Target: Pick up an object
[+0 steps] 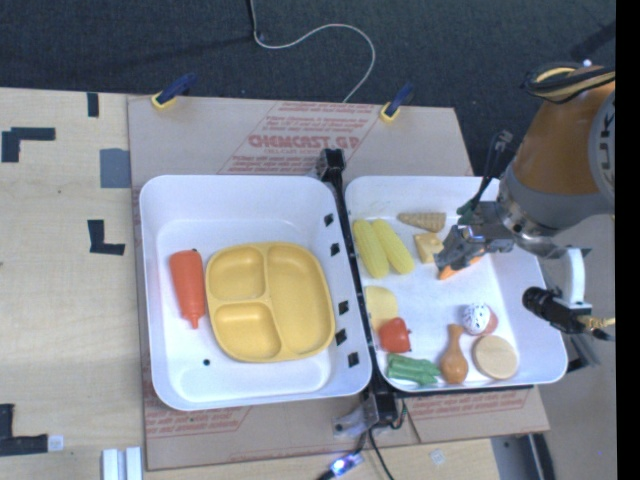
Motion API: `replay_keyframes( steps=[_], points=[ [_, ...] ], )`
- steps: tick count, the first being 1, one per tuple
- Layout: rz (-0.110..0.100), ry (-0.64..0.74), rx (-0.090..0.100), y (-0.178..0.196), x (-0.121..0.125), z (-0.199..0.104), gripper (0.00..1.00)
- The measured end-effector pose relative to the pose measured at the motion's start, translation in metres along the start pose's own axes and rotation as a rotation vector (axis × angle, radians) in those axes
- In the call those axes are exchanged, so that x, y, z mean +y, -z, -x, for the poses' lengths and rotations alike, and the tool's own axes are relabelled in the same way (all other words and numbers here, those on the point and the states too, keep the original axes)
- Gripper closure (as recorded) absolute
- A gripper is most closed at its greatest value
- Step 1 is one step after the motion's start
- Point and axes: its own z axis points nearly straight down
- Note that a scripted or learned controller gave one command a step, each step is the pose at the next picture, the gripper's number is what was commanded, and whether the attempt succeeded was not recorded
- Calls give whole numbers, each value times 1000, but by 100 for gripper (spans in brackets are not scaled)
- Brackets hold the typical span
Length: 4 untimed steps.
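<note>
Orange piece (447,270) at gripper (462,251) tips

Two white bins (160,268); the left has one yellow tray (268,300) and one carrot (187,285); the right has two corn cobs (383,248).

Red printed lettering was found on the cardboard sheet (300,138) lying under the two bins; the largest line read approximately "CHEMCAST GP", seen upside-down and at a slant from the camera; several smaller red lines above and below it were too fine to be read. Part of large dark lettering, seemingly "KU", was visible on the arm's (565,163) orange band at the frame's right edge; the remainder was cut off. No other legible text, number or sign was noted.
</note>
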Motion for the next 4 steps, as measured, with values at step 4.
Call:
replay_keyframes(
  steps=[4],
  points=[
    [3, -2, -1, 8, -47, -33, 100]
  ],
)
